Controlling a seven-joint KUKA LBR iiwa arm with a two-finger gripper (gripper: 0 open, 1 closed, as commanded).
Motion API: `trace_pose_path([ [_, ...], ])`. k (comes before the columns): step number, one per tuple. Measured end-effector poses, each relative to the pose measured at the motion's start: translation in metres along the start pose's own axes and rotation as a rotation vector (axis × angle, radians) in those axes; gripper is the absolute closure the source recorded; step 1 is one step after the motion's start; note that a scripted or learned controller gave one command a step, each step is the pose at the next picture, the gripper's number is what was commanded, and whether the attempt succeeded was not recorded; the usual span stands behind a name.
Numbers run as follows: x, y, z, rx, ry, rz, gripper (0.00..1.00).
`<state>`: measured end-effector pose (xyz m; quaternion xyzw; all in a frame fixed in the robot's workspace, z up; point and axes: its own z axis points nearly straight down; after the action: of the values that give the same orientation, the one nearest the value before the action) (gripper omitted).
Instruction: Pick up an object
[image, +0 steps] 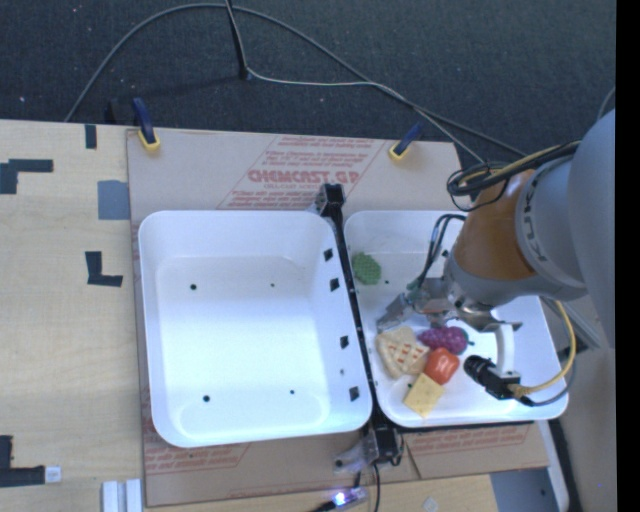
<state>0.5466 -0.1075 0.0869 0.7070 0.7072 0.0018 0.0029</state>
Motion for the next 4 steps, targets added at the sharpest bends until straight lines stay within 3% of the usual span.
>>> trace_pose_path([
  [1, 0.006, -0.060, 0.000, 0.000, -0.001, 0.000, 0.00],
  [2, 0.006, -0.059, -0.010, 0.002, -0.001, 0.001, 1.00],
  [3, 0.098, -0.061, -0.103, 0.000, 0.005, -0.011, 1.00],
  [4, 0.127, -0.043, -0.218, -0.006, 0.003, -0.006, 1.00],
])
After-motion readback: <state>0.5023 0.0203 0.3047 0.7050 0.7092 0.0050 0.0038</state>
